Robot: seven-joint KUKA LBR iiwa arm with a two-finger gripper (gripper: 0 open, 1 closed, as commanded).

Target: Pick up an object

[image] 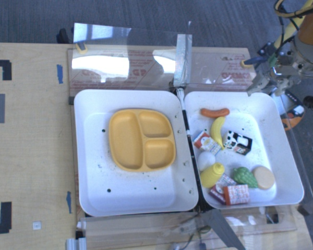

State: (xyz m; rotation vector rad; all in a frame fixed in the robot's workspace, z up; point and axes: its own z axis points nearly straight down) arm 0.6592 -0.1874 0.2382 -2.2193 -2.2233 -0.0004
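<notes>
Nothing is lifted yet: toy food crowds the right bin (287, 155), the orange carton (237, 194) nearest the camera, then a green vegetable (244, 176), a yellow banana (218, 130) and a sausage (214, 112) at the bin's far side. Beyond that corner waits the gripper (274, 82), carrying nothing; whether it is open cannot be told.

Bench (31, 139): light wood top. Two shallow white bins rest directly on it, side by side and touching along their inner rims. Left bin (88, 191) sits near the bench's middle; right bin (289, 155) lies toward the right edge. A clear plastic sheet (125, 61) stands along the far edge behind both bins. Black angle marks (2, 69) and a blue tape strip (59, 73) are fixed near the left edge.
</notes>
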